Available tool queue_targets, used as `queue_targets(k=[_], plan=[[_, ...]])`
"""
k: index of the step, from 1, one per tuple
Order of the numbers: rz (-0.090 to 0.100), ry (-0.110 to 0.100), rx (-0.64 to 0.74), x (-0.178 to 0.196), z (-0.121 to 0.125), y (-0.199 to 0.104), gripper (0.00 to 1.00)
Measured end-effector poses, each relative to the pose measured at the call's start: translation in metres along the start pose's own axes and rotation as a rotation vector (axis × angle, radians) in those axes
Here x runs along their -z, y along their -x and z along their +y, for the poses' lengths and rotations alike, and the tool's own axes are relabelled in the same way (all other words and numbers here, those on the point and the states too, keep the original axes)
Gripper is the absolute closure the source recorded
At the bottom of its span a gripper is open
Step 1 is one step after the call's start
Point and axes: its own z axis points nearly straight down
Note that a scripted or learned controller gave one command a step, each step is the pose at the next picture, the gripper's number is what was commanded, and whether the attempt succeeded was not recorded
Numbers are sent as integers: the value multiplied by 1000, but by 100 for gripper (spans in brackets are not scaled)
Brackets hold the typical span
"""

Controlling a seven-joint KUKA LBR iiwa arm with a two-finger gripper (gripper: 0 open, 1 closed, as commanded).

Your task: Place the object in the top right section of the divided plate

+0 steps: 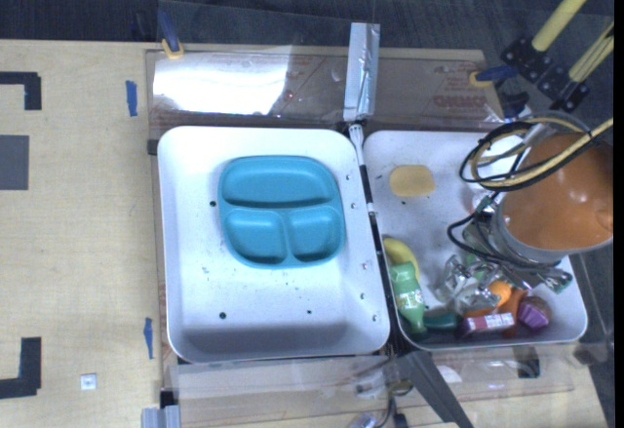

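Observation:
A blue divided plate (281,184) lies in the left bin (190,260), with one wide section at the far side and two smaller ones nearer the camera; nothing rests in it. My gripper (467,283) is low in the right bin (444,151), over a cluster of small things at its near side. Right by it lie an orange item (500,295), a red and white item (487,323) and a purple item (533,316). The wrist hides what is directly under the gripper.
A yellow banana (399,251) and a green bottle (409,297) lie along the right bin's left wall. A tan disc (411,181) sits alone at its far side. Black cables (497,158) loop above the orange wrist band (565,202).

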Motion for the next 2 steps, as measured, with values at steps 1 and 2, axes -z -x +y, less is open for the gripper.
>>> queue_targets(k=[1, 2], plan=[[-6, 1, 257, 0, -11, -9, 100], [-12, -2, 256, 10, -11, -6, 100]])
